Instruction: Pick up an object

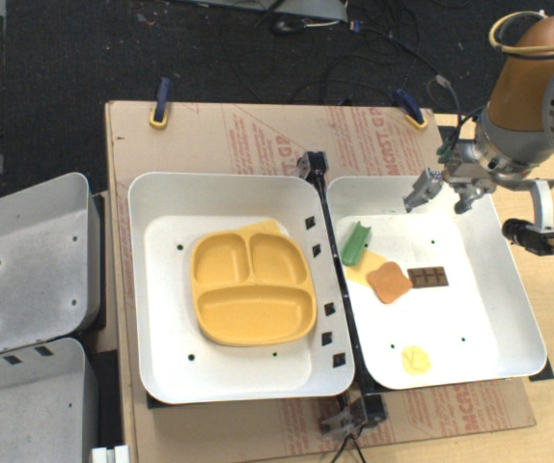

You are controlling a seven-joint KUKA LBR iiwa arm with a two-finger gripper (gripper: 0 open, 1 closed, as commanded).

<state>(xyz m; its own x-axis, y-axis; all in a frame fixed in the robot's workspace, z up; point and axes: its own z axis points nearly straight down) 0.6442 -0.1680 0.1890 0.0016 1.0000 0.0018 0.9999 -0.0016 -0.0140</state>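
Hovering over the far edge of the right bin (509,258), the gripper (445,197) is seen with its two fingers spread apart and nothing between them. One finger (420,192) is angled toward the bin's middle, the other (470,199) sits closer to the arm's wrist. The grey arm (528,95) with its orange band is seen reaching in from the right.

Several small objects are found on the floor of the right bin. A green block (356,243) lies tilted near the divider between the bins, well apart from the gripper. Just beside it a pale yellow flat piece (366,264) is partly covered by an orange-brown slice (389,283). A dark brown chocolate bar (428,278) lies just beside that slice, on its right. A small yellow object (415,360) rests alone near the bin's near edge.

The left bin (161,258) is occupied by a yellow divided plate (254,288) with three compartments, lying flat. Both bins are carried by a brown board on the surface (219,133).
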